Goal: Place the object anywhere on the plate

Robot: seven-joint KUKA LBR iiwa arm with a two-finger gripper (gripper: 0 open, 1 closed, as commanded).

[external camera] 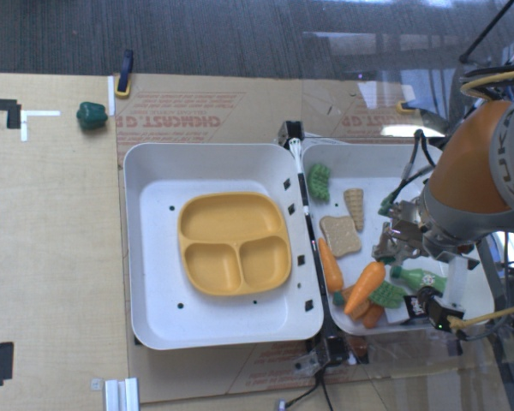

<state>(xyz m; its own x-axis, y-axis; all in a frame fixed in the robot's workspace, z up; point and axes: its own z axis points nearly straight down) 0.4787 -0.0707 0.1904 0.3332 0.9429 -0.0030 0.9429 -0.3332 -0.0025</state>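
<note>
claw (400, 240): grip unclear, over right bin (385, 163) | plate (235, 241): left bin

A robotics lab, it seems: two shallow white plastic bins (214, 328) sit on a cardboard-covered table (51, 255) with taped markers, cables and clamps.

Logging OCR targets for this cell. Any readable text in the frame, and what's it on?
Red print on the cardboard behind the left bin, mirrored or upside down: letters too garbled to read surely.
Similar red print on the cardboard behind the right bin: too blurred to read.
</note>
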